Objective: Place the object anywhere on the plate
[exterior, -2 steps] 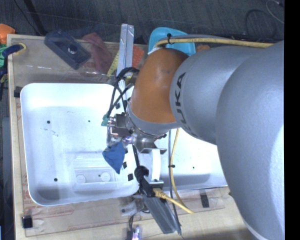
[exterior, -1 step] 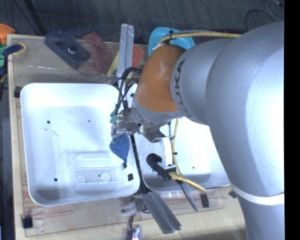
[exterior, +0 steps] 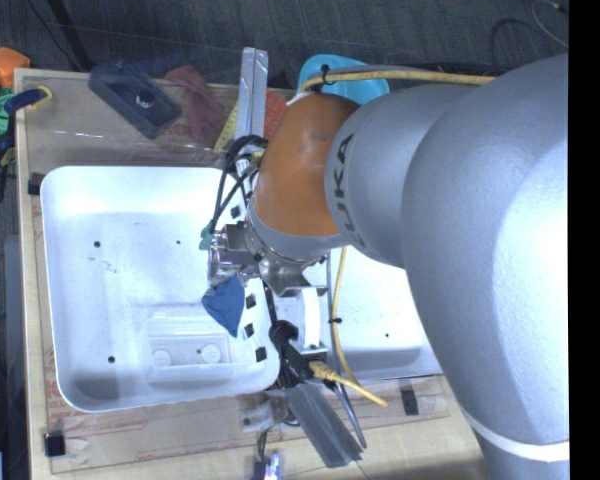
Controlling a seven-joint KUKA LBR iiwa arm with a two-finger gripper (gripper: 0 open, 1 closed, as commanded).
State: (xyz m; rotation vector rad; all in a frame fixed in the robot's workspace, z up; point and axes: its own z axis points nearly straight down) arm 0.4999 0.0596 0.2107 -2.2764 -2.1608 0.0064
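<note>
Much of the right bin (exterior: 385,313) is covered by the grey arm (exterior: 460,228), which fills the right side of the camera view; only a strip of that bin's white floor and near wall is seen. The left bin (exterior: 90,268) is seen almost whole, its right wall crossed by the wrist and cables. A clear, pale plate (exterior: 185,343) is faintly made out on the left bin's floor near the front; its outline is hard to trace against the white. The gripper (exterior: 230,293) is placed over the left bin's right side, below the orange band (exterior: 300,173). How far it is opened cannot be told. A blue object (exterior: 224,308), small and angular, is seen just under the gripper, just beside the plate's right end; whether it is gripped cannot be judged.
</note>
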